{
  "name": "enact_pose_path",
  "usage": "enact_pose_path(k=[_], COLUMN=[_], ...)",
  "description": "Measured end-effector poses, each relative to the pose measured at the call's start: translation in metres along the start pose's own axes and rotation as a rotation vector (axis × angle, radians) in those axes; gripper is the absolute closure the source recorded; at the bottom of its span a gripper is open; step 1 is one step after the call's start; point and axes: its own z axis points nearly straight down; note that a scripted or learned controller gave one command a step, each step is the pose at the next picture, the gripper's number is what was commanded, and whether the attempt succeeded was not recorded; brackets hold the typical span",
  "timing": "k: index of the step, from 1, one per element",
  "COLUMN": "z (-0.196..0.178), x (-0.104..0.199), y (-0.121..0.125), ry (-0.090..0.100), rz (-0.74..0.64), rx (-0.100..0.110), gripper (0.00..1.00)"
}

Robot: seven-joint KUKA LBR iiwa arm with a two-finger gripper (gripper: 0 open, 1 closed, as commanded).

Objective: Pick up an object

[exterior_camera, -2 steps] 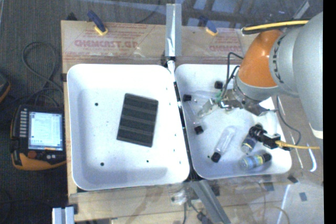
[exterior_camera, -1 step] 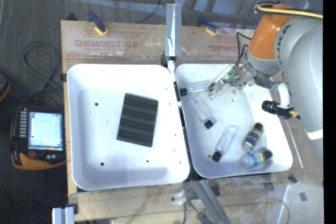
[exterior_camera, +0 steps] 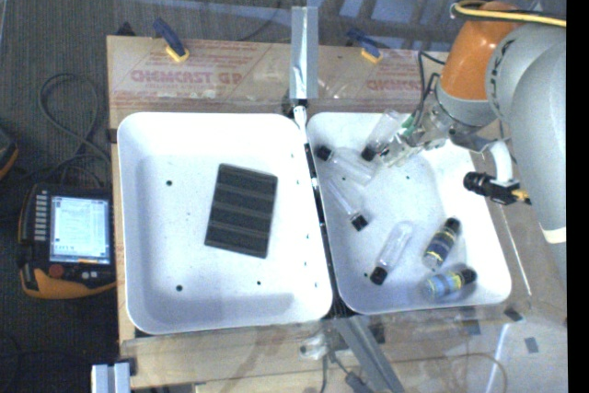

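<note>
We judge the reach is under way: our claw [exterior_camera: 416, 135] hangs over the right bin's [exterior_camera: 497, 285] far corner, by a clear vial [exterior_camera: 379, 139]; whether it is apart or together we cannot tell. Next it must settle on one target. Vials are smooth, round, slippery plastic with black caps; the left bin [exterior_camera: 138, 290] holds a flat ribbed black slab [exterior_camera: 241, 210].

left bin [exterior_camera: 138, 198]: ridged pad [exterior_camera: 241, 210] | right bin [exterior_camera: 479, 285]: bottles [exterior_camera: 442, 244] (scattered)

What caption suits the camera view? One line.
KUKA arm's gripper over right bin of small bottles; dark ribbed block in left bin.
</note>
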Motion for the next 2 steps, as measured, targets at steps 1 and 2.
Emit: enact_pose_path(k=[1, 2], z=[0.000, 0.010], x=[0.000, 0.042], y=[0.000, 0.021], ry=[-0.001, -0.002], rz=[0.000, -0.071], rx=[0.000, -0.009], gripper=[0.00, 0.00])
